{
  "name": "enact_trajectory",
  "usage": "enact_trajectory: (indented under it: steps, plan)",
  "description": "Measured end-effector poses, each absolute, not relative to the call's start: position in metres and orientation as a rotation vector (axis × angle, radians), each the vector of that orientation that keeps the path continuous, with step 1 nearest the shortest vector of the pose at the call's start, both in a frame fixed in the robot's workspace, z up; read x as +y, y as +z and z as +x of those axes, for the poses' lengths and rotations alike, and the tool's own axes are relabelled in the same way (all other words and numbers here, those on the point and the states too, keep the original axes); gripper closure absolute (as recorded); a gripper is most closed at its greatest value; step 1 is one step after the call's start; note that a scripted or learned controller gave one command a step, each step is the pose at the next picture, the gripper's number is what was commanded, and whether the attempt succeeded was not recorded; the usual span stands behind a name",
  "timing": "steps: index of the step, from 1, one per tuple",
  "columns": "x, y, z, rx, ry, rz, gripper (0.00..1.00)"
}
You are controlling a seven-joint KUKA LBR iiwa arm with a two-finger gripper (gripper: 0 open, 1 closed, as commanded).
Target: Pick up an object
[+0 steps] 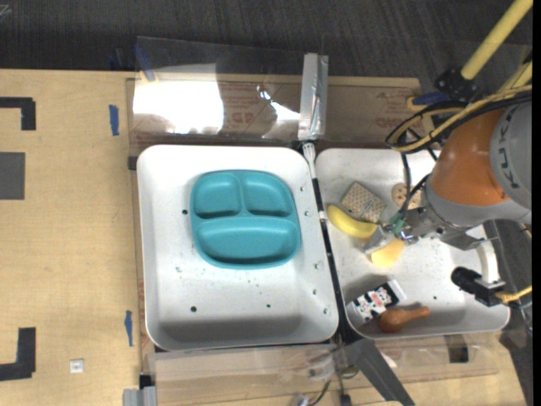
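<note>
The right bin [439, 290] holds a yellow banana [349, 222], a tan waffle-like square [362, 199], a small round cookie [399, 194], a yellow lemon-like piece [386, 253], a black-and-white card [376, 299] and a brown drumstick-shaped toy [403, 315]. My gripper [397, 232] reaches in from the right and sits low over the yellow piece, just right of the banana's end. The wrist hides its fingertips.
The left bin [169, 294] carries a teal divided plate [245, 217]. A clear plastic sheet and a metal bar [312, 96] stand behind the bins. Cables and a yellow pole [499, 25] hang at the upper right.
</note>
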State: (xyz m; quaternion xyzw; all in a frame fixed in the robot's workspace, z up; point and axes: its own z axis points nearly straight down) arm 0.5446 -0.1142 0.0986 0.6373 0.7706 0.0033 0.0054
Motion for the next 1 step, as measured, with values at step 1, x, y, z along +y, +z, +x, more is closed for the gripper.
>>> enact_trajectory:
  steps: [1]
  plan:
    - [-0.058,0.1882,0.5556,2.303,0.012,2.129,1.0]
